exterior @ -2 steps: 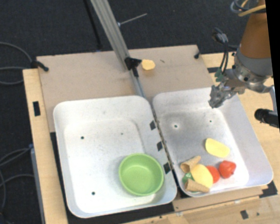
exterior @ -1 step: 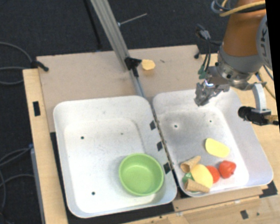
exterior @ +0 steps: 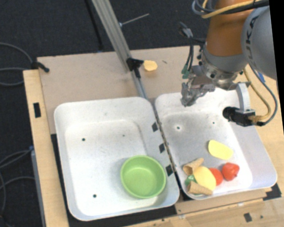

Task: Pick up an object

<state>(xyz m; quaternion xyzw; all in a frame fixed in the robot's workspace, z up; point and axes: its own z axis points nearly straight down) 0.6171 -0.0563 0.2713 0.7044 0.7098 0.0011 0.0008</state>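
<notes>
You can't tell how the tool's (exterior: 189, 98) fingers stand; they blur into a grey mass. The yellow toy (exterior: 205, 178) covers part of the cones (exterior: 193, 167) and the red piece (exterior: 216, 175) beside it.

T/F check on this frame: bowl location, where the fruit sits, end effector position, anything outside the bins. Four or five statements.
1. The green bowl sits in the left bin. True.
2. The toy fruit pile lies in the left bin. False: it is in the right bin, near corner.
3. The end effector hangs over the right bin's far edge. True.
4. The end effector touches the bowl. False: they are well apart.
5. A small yellow piece lies on the bench outside the bins. True.
</notes>
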